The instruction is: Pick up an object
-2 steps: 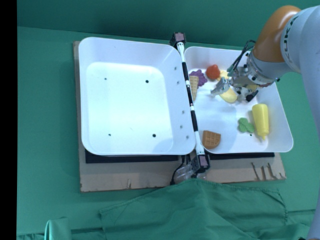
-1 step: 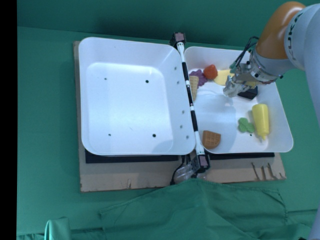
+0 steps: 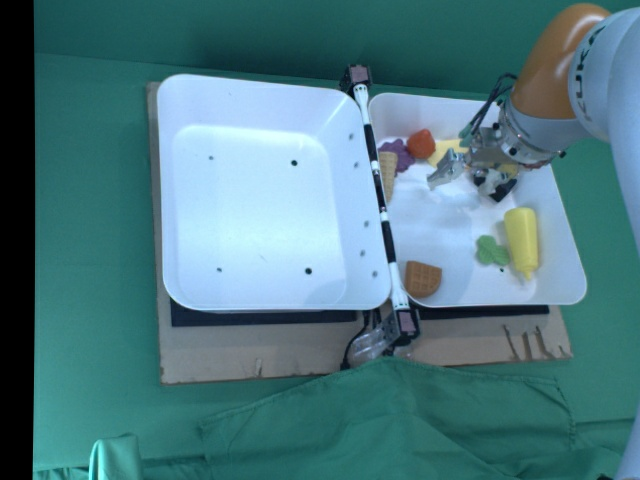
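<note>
Grey gripper [image 3: 468, 173] above right bin [image 3: 560, 268]

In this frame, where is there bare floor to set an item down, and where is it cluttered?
The left bin has open floor throughout. In the right bin, a bare patch lies between the waffle piece, the green toy and the ice-cream cone. The far end, under the gripper, is crowded.

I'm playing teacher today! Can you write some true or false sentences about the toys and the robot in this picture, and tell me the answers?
1. The yellow bottle lies in the right bin. True.
2. The toys are in the left bin. False: they are in the right bin.
3. The gripper is over the right bin. True.
4. The waffle piece sits at the far edge. False: it lies by the near edge.
5. A green toy lies beside the bottle. True.
</note>
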Controlling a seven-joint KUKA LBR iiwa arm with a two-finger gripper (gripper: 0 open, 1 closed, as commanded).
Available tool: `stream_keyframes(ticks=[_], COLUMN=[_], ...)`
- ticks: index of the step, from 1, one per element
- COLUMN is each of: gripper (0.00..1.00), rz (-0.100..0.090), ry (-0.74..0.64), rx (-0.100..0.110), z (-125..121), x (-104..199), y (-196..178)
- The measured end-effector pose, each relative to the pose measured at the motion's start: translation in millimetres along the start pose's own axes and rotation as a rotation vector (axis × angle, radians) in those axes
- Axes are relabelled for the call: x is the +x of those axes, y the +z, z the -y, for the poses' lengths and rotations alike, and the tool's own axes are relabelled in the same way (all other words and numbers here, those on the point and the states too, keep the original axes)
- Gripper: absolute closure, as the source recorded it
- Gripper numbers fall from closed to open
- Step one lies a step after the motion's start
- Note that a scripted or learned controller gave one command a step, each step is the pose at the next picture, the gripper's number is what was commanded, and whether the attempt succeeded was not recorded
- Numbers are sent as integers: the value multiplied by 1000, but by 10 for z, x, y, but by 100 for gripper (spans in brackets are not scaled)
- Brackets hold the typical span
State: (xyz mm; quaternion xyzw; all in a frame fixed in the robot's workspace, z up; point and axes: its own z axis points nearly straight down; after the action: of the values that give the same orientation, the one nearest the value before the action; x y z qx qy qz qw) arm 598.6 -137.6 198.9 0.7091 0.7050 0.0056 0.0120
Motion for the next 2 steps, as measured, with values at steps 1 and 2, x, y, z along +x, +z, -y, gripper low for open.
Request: stream_keyframes(ticks=[1,2], gripper=[0,0], rz=[0,-1], ry=[0,-1], rx=[1,2], z=[388,383], x=[124,122], y=[115,116])
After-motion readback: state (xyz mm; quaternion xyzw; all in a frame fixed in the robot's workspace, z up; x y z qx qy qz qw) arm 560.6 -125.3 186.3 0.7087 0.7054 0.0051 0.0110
